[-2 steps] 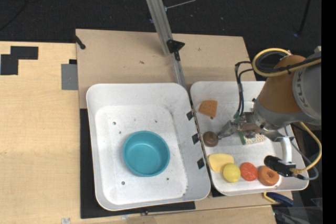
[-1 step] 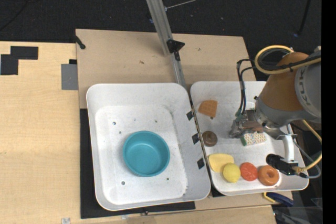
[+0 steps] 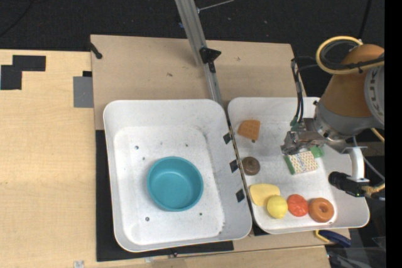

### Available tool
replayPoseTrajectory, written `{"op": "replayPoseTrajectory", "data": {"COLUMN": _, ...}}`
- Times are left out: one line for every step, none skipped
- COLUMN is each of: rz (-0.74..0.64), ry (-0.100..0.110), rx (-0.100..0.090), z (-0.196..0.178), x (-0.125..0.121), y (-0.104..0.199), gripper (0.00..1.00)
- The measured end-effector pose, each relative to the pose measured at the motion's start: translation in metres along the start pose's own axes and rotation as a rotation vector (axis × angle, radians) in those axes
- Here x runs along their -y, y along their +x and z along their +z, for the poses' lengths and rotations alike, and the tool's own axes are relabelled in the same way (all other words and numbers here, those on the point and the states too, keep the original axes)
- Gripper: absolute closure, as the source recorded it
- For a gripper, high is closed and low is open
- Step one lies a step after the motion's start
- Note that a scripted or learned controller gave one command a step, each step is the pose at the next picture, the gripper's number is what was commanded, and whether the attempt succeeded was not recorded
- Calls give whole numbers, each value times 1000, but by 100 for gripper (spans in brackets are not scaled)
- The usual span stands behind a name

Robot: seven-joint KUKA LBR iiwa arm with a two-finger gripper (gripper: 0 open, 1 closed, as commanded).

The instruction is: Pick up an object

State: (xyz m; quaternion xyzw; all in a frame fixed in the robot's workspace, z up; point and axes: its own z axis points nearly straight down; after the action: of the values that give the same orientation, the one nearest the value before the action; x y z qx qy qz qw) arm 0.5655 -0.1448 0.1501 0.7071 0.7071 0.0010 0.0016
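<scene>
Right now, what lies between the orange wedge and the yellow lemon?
In the camera view, a brown donut lies between the orange wedge and the yellow lemon.

One fixed camera above the bench, looking down at a slant.
It takes in both bins whole, the left bin (image 3: 125,135) and right bin (image 3: 270,110), from a middling height; the arm (image 3: 352,97) enters at the frame's right, dark floor beyond.

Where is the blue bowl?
The blue bowl sits alone in the left bin, toward its front, far from the food toys in the right bin.
</scene>
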Motion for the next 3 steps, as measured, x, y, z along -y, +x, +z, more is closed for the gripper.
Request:
{"op": "replayPoseTrajectory", "data": {"rz": 1, "ry": 0, "rx": 0, "z": -48, "x": -2, "y": -10, "gripper": 100}}
{"op": "replayPoseTrajectory", "data": {"rz": 0, "ry": 0, "rx": 0, "z": -97, "x": -3, "y": -11, "gripper": 100}}
{"op": "replayPoseTrajectory", "data": {"rz": -4, "ry": 4, "rx": -1, "z": -93, "x": -20, "y": 44, "gripper": 100}}
